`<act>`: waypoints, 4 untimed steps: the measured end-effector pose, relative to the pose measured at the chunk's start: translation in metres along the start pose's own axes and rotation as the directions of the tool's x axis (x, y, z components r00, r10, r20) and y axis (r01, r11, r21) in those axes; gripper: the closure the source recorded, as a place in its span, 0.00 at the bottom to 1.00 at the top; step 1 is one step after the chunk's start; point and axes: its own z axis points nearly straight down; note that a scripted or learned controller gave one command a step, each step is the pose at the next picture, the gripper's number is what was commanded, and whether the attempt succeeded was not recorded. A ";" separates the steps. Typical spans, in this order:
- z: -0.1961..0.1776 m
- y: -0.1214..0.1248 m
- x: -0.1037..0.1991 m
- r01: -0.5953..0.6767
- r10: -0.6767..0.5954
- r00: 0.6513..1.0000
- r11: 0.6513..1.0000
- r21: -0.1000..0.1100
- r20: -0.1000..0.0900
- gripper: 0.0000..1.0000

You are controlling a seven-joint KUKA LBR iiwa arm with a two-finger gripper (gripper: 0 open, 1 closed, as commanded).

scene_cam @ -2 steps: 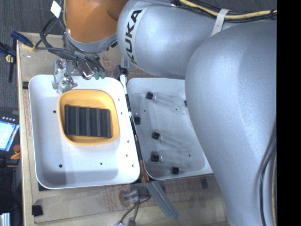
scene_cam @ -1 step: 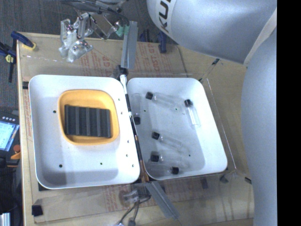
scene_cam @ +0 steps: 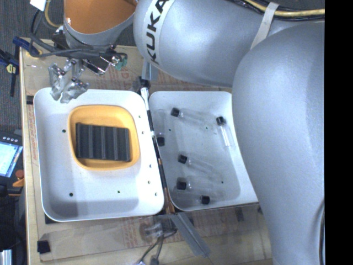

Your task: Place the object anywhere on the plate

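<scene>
the left bin (scene_cam: 49,197) holds a yellow plate (scene_cam: 83,116) with a dark ribbed block (scene_cam: 103,142) lying flat on it. the right bin (scene_cam: 234,186) holds several clear tubes (scene_cam: 224,132) with black caps, scattered apart. the pincer (scene_cam: 65,84) hangs over the left bin's far left corner, well apart from the plate; whether it is open or closed i cannot tell.

Grey arm (scene_cam: 231,43) reaches in from right, orange band at top; gripper (scene_cam: 65,87) at upper left, fingers spread apart.
</scene>
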 end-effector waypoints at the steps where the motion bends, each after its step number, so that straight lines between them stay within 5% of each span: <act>1: -0.140 -0.016 0.022 0.186 -0.186 0.982 0.982 0.005 0.004 1.00; 4: -0.173 -0.018 0.021 0.179 -0.180 0.984 0.984 0.013 0.010 1.00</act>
